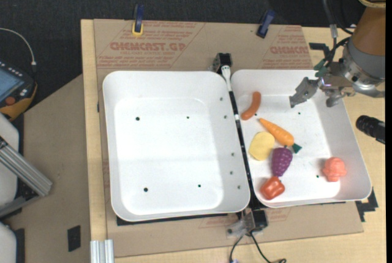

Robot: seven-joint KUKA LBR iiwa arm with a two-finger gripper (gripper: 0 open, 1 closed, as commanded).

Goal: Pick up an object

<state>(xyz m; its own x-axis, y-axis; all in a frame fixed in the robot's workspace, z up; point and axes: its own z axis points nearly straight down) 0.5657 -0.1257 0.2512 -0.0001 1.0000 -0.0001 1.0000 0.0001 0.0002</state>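
Over the far right part of the right bin (343, 133) I see the gripper (315, 93) hanging above the white floor, its jaws spread apart and holding nothing. Toward the bin's left wall lie a sausage (251, 105), a carrot (275, 130), a yellow piece (261, 146), purple grapes (281, 160) and a red pepper (273, 187); a pink piece (334, 168) sits near the right wall. I judge these are light, stiff, smooth plastic toys. The carrot is nearest, so I would take it across the thick middle.

Six toy foods in the right bin (343, 127), arm (367, 47) above its far corner.
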